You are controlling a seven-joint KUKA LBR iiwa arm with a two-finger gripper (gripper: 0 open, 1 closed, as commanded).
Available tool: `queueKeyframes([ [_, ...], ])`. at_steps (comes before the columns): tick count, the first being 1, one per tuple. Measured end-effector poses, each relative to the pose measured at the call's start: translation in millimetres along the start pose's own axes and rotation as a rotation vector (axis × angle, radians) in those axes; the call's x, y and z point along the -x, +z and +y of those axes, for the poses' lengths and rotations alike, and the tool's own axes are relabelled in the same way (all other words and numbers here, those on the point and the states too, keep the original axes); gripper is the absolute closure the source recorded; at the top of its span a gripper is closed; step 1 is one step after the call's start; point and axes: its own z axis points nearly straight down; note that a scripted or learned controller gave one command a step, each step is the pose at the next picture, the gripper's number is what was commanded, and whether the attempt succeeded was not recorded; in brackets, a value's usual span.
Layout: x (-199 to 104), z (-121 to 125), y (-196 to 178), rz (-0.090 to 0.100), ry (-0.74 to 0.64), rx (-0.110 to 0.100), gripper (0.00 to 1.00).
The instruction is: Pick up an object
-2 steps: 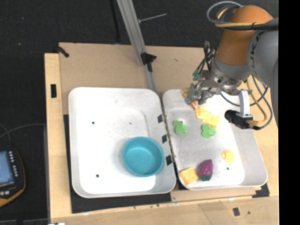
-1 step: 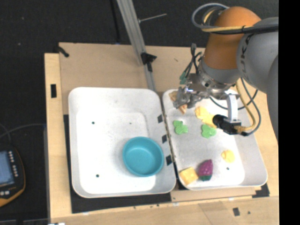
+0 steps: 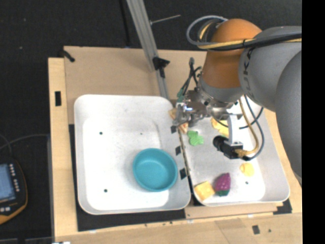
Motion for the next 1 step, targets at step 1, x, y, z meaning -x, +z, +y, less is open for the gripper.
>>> queueKeyframes([
  [1,-39.3,-15.1,0.7,0.001,0.001,0.001,1.00],
])
